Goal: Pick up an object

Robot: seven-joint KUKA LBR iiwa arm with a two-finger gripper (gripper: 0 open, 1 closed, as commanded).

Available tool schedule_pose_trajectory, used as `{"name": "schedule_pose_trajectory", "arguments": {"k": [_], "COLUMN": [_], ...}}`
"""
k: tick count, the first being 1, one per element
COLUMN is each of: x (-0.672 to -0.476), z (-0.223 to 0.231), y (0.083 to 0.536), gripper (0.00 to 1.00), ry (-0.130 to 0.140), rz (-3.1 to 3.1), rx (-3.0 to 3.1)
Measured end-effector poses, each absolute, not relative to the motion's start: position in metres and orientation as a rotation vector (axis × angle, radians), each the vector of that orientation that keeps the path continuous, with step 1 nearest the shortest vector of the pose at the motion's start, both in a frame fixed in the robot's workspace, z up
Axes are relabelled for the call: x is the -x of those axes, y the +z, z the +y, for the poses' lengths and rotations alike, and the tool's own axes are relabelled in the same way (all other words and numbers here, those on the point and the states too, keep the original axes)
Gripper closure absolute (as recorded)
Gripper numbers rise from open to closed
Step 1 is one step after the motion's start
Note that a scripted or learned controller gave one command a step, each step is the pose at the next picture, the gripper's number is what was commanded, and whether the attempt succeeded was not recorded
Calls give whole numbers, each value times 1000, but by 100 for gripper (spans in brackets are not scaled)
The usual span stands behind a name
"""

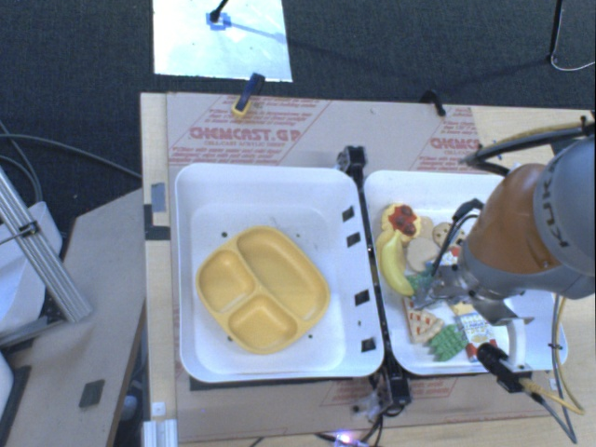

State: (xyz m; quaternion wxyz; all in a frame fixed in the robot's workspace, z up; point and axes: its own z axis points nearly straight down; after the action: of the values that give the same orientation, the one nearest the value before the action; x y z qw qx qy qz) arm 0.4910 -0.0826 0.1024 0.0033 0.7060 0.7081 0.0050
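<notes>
grey arm hiding right bin, banana partly visible

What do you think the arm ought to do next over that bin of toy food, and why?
Probably lower a little onto the banana. The gripper sits low in the right bin, beside the banana's lower end and above the pizza slice, and I see nothing held in it.

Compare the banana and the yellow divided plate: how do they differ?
The banana is slim and curved; the divided plate is broad with three compartments. The banana lies in the right bin among other toy foods; the plate sits alone in the left bin. Both are yellow.
</notes>
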Motion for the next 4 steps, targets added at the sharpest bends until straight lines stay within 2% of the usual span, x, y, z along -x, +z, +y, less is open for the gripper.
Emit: {"name": "schedule_pose_trajectory", "arguments": {"k": [1, 2, 3, 4], "x": [-490, -514, -506, -522], "z": [-83, -90, -97, -127], "y": [102, 123, 88, 88], "gripper": [0, 0, 0, 0], "ry": [14, 3, 4, 9], "rz": [2219, 2224, 2212, 2216], "rx": [-2215, -2214, -2216, -2216]}}
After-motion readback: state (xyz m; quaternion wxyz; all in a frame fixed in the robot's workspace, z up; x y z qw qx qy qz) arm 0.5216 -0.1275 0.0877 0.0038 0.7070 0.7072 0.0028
